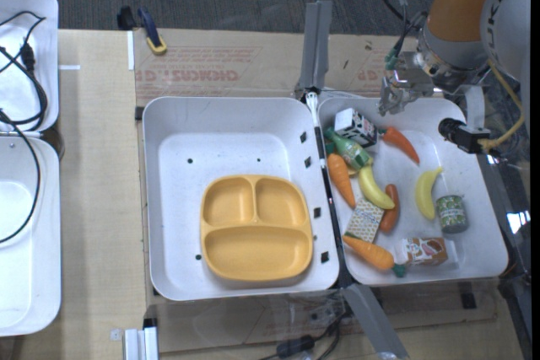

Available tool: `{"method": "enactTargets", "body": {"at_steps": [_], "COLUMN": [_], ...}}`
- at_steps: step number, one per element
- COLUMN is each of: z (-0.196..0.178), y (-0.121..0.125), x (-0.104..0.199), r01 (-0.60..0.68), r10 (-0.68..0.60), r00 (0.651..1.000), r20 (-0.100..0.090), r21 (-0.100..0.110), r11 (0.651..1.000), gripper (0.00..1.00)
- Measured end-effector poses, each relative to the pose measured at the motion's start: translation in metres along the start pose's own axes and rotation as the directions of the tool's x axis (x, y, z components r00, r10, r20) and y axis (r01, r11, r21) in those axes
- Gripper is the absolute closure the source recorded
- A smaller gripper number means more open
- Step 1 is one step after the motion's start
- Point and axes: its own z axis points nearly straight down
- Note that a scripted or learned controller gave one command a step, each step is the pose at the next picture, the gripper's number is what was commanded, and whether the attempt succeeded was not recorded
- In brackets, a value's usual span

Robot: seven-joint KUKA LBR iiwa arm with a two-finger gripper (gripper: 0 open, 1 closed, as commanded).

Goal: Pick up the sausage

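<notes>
While the yellow plate (256,227) sits alone in my left bin (160,181), the right bin (481,206) is crowded: the sausage (390,208) lies half tucked between a banana (374,186) and a cracker box (364,221), only its reddish length showing. My gripper (393,97) hovers over that bin's far edge, too dim to read its grip.

**Sausage in right bin**

My target, the sausage (390,209): small, reddish-brown, elongated. It lies flat in the right-hand bin (472,265), roughly upright in the view, partly tucked under the banana (375,187), just beside the cracker packet (364,221).
</notes>
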Motion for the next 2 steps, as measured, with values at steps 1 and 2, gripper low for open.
{"method": "enactTargets", "body": {"at_steps": [1,2], "z": [0.001,0.104], "y": [0.000,-0.026], "x": [-0.001,-0.056], "r01": [-0.001,-0.004], "r10": [0.001,0.004], "r00": [1.000,1.000], "r20": [0.000,0.001], "r21": [0.001,0.001], "r11": [1.000,1.000], "gripper": [0.00,0.00]}}
